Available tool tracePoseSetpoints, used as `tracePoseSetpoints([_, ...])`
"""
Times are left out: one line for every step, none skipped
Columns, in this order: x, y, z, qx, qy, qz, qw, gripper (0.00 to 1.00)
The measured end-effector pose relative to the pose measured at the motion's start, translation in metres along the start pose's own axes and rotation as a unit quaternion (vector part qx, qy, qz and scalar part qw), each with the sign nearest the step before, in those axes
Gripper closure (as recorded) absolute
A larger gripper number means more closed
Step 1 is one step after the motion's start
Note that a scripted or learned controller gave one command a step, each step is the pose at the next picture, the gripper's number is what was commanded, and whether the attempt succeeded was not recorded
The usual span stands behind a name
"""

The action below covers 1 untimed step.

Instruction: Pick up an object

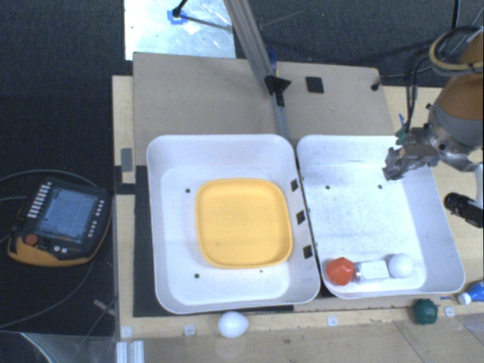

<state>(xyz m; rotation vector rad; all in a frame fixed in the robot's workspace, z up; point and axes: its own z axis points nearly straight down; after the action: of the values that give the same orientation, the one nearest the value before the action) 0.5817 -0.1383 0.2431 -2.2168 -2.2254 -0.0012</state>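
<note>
Pincer: the dark grey pincer (pixel 395 165) hangs over the far right part of the right bin, near its right wall; whether it is released or clenched I cannot tell, and nothing shows between its tips.
Arm: the grey arm with orange band (pixel 458 104) comes in from the right edge.
Right bin: the shallow white plastic right bin (pixel 363 203) holds three things along its near wall: an orange-red round ball (pixel 340 271), a small white rectangular block (pixel 372 270) just beside it, and a white round ball (pixel 400 265) at the block's other end.
Left bin: the shallow white plastic left bin (pixel 174 203) holds a yellow square plate with rounded corners (pixel 243 222), lying flat at its middle.
Table: on the light wooden table (pixel 340 339), outside the bins, lie a white egg-shaped object (pixel 233 324) by the left bin's near edge and a dark green ball (pixel 424 311) by the right bin's near corner.
Floor: a grey and orange control pendant with a screen (pixel 57 224) rests left of the table.
</note>
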Motion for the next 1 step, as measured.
tracePoseSetpoints([0.0507, 0.0043, 0.0115, 0.0, 0.0, 0.0, 1.0, 1.0])
